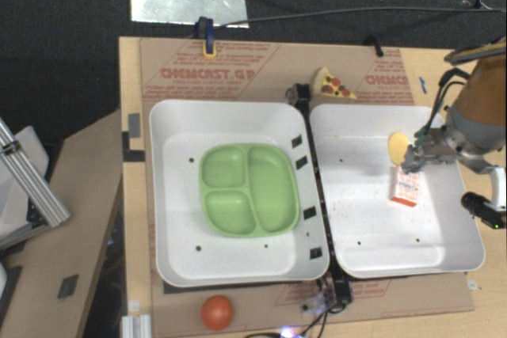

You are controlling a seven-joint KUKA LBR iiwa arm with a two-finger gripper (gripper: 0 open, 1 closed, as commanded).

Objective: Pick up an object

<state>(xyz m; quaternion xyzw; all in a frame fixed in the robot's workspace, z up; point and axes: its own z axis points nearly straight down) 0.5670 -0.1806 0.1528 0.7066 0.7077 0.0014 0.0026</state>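
over the right bin (444, 249), the gripper (413, 162) hangs low at the end of the grey arm that reaches in from the right, with its orange band showing at the frame's right edge. whether its jaws are released or clenched cannot be told from this view, and nothing can be seen between them. just beside its tip, to the left and slightly farther back, lies a small yellow object (398, 145) on the bin floor. just nearer than the tip lies a small white and red packet (406, 188), tilted a little, close to the gripper but not visibly gripped. the left bin (170, 249) holds a green divided plate (249, 189) with three compartments, lying flat near its middle. outside the bins, a toy pizza slice (334, 85) sits on the cardboard sheet (238, 67) at the far side, between the two bins, and an orange-red ball (217, 312) rests near the front edge, below the left bin.
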